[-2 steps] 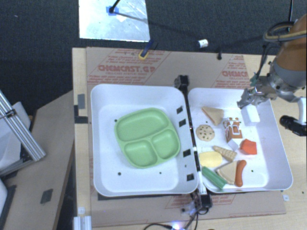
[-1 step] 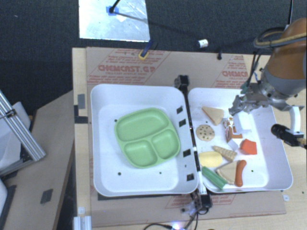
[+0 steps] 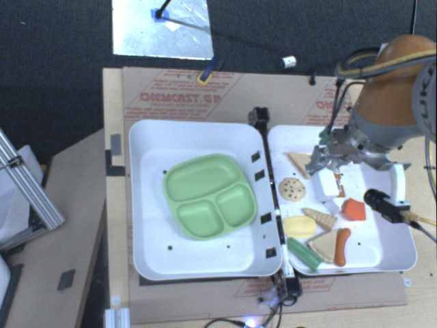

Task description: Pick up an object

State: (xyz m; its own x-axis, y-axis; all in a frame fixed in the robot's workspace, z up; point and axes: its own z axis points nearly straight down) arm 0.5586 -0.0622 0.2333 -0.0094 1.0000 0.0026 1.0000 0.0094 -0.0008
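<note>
The right bin (image 3: 403,251) holds several toy foods. There is a chocolate-chip cookie (image 3: 292,188), a tan wedge (image 3: 298,161), a white block (image 3: 328,185) and an orange-red piece (image 3: 354,209). Nearer the front lie a yellow piece (image 3: 299,225), a ribbed cone (image 3: 321,217), a bread slice (image 3: 323,244), a red sausage (image 3: 341,245) and a green cucumber (image 3: 304,253). My gripper (image 3: 321,162) hangs low over the bin's back part, just above the white block and right of the tan wedge. The wrist hides what is under it.
A green divided plate (image 3: 208,195) lies in the left bin (image 3: 147,183). A black divider (image 3: 268,183) runs between the bins. The arm's grey body (image 3: 389,115) covers the right bin's back right corner. A black cylinder (image 3: 382,205) juts over the right side.
</note>
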